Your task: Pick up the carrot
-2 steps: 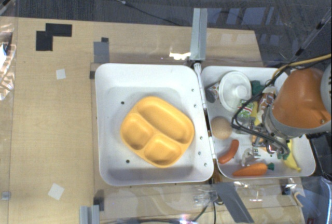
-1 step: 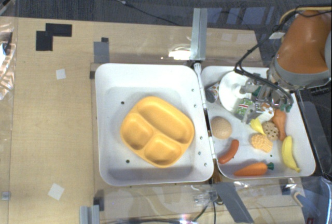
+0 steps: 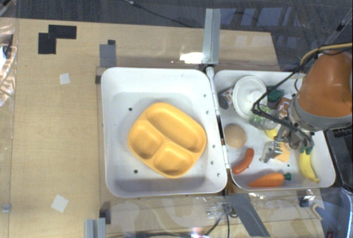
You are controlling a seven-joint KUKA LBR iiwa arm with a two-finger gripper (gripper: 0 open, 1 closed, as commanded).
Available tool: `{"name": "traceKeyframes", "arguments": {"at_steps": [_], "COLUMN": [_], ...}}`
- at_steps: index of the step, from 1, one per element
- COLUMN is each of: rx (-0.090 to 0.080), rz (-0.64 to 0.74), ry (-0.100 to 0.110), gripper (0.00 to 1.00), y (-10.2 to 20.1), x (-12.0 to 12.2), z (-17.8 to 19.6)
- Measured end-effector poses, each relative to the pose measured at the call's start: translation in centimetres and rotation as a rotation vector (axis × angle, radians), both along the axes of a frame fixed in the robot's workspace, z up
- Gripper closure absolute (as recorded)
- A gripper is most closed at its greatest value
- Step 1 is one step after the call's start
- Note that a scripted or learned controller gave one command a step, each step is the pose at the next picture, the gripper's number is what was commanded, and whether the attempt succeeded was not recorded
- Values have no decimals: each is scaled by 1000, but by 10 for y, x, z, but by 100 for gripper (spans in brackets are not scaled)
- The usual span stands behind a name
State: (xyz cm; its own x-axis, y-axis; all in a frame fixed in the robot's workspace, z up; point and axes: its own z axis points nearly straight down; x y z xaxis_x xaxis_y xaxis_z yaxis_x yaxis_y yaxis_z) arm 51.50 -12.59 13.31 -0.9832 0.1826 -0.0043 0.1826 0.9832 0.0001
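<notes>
The gripper [image 3: 271,152] hung over the right bin [image 3: 330,177], nothing visibly held and its spread impossible to tell, with the carrot [image 3: 268,180] lying just below by the near wall, so descent seemingly came next

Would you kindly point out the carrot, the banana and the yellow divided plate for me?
carrot [image 3: 267,180], camera view, middle of its orange body.
banana [image 3: 307,166], camera view, middle of its curve.
yellow divided plate [image 3: 144,136], camera view, its left compartment.

The carrot [image 3: 268,179] lies open from above, hemmed by sausage [image 3: 243,160] and banana [image 3: 307,165]
</notes>
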Motion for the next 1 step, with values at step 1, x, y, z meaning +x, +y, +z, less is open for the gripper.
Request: {"name": "traceKeyframes", "arguments": {"at_steps": [1], "rx": [-1], "rz": [-103], "ry": [-14], "gripper": [0], "y": [9], "x": [-23], "z": [-43]}}
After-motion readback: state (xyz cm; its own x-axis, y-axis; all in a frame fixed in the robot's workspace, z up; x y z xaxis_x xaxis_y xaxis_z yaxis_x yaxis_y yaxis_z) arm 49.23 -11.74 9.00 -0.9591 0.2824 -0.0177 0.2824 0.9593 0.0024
